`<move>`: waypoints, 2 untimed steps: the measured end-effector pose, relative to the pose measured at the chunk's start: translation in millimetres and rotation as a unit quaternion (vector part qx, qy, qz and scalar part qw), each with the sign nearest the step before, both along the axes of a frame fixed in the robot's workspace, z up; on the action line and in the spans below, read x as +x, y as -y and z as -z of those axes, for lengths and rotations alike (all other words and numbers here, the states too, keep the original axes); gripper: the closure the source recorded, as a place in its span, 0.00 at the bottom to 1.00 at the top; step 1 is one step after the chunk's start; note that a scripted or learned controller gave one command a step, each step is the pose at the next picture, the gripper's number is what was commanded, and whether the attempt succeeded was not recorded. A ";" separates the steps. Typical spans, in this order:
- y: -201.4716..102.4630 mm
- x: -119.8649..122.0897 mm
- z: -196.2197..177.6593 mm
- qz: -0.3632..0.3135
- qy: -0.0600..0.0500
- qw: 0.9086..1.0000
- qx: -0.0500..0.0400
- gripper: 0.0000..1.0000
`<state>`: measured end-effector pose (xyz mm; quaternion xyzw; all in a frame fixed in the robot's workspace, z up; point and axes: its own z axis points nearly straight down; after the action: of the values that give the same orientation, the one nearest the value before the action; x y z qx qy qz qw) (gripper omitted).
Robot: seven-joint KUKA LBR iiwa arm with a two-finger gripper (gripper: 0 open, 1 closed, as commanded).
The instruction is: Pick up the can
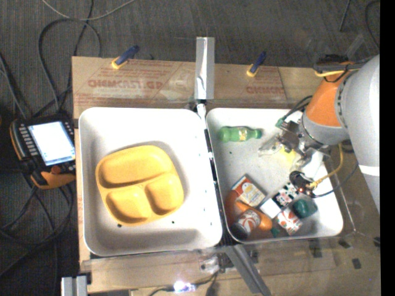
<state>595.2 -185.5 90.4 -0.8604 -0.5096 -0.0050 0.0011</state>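
Your grey arm with the orange band [325, 106] reaches in from the right and bends down over the far right part of the right-hand shallow white bin [338, 230]. The gripper [285, 142] sits low over the bin floor there, in a cluster of dark and shiny parts, and you cannot tell from this view how it is set or whether it has hold of anything.

The can [245, 222], a short cylinder with an orange and white label, lies on its side in the near left corner of that right bin, well apart from the gripper. Just beyond it lies a small orange and white carton [249, 192], touching or nearly touching it. To the can's right you see a white block [270, 209], a small patterned box [285, 197] and a dark green round object [304, 208], packed close together. A green plastic bottle [241, 133] lies on its side at the far left of the same bin.

The left white bin [92, 165] holds a yellow three-compartment tray [141, 181].
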 end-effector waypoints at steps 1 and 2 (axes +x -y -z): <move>-46.8 -37.0 0.4 0.046 0.001 0.999 -0.006 0.00; -46.7 -37.2 -9.0 0.046 0.001 0.999 -0.005 1.00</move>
<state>558.0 -138.8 99.4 -0.8831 -0.4691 -0.0031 -0.0041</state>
